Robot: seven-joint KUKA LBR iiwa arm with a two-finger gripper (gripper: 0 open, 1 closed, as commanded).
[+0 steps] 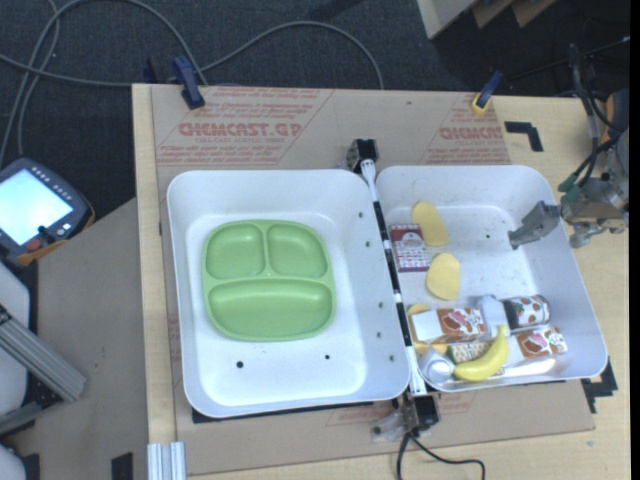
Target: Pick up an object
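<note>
1. Nearest you, along the near wall of the right bin [585,313], the goods lie packed: a banana [482,359] rests across a small carton [462,324], with a can [437,370] at the near-left corner and two more printed packs [527,312] to its right. You should avoid this cluster; everything there touches a neighbour and a grasp is likely to drag several at once.
2. Further in, a yellow chip-shaped piece [444,275] lies by itself on bare bin floor. Judged the best target: clear room on both sides for fingers.
3. Just beside it to the far left, a red-and-white packet [408,247] lies against the bin's left wall; a second yellow piece [431,223] lies beyond.
4. The gripper [530,228] sits over the far-right part of the bin, apart from all goods. Its finger state cannot be told here, and nothing is seen in it.
5. The left bin [190,298] holds a green divided plate [268,279]; leave it.
6. Bring the gripper left and nearer, centre over the lone piece, descend straight.
</note>
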